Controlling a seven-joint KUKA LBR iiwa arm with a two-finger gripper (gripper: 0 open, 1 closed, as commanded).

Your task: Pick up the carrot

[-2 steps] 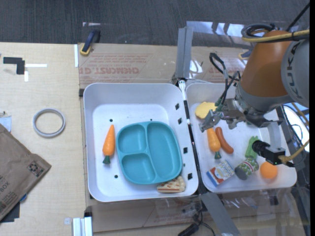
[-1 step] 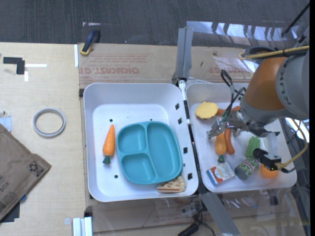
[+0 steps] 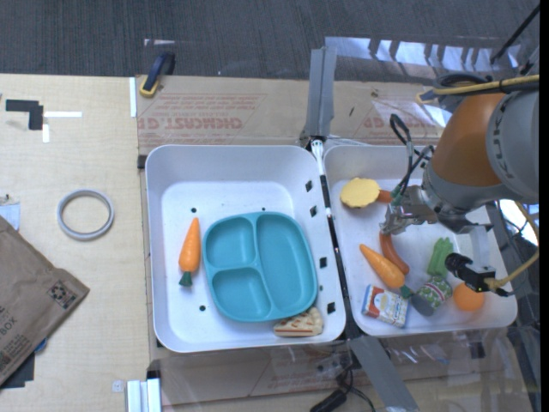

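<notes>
An orange carrot [image 3: 190,245] with a dark green stem end lies in the left bin [image 3: 163,187], just left of the teal plate, pointing away from the camera. My gripper [image 3: 396,222] hangs over the right bin [image 3: 497,312], far from that carrot. It sits just above a red sausage-like piece [image 3: 393,249] and a second orange tapered piece [image 3: 383,266]. The grey arm with its orange band [image 3: 467,144] reaches in from the right.
A teal divided plate [image 3: 257,266] fills the left bin's middle, with a sandwich piece [image 3: 298,323] at its near edge. The right bin holds a yellow item [image 3: 360,193], a small carton [image 3: 384,305], a can [image 3: 431,293], a green item [image 3: 441,254] and an orange fruit [image 3: 468,297].
</notes>
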